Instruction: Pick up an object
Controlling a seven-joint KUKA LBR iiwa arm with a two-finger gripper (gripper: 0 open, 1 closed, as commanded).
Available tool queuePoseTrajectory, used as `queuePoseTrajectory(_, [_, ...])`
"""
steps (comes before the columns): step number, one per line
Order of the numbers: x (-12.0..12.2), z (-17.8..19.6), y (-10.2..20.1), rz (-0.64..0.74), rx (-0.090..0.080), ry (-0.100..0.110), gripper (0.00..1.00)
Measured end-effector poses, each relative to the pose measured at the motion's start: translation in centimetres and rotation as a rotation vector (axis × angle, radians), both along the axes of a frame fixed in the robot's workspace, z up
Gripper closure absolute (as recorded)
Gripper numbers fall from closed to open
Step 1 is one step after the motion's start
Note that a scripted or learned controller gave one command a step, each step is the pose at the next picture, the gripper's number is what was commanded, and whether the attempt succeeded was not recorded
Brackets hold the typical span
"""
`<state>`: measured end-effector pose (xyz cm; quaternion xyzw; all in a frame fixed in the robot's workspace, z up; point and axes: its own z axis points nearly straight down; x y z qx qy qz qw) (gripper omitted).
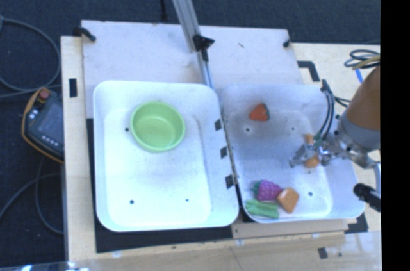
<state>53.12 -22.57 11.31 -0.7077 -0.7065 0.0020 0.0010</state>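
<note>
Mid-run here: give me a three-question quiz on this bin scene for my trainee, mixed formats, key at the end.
1. True or false: the green bowl sits in the left bin.
2. Which lies nearest the purple toy: A) the strawberry-like red piece B) the green pod C) the bowl?
3. Fill in: the gripper hovers over the ___ bin.

Key: 1 true; 2 B; 3 right.

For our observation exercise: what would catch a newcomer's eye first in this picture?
The green bowl stands out, alone in the left bin. In the right bin, the gripper hangs over the middle, a red toy lies farther back, and purple, green and orange toys cluster at the near edge.
</note>
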Motion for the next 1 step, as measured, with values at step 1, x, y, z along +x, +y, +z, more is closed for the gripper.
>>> queuePoseTrajectory(1, [0.24, 1.50, -0.08, -0.003, -0.001, -0.009, 1.00])
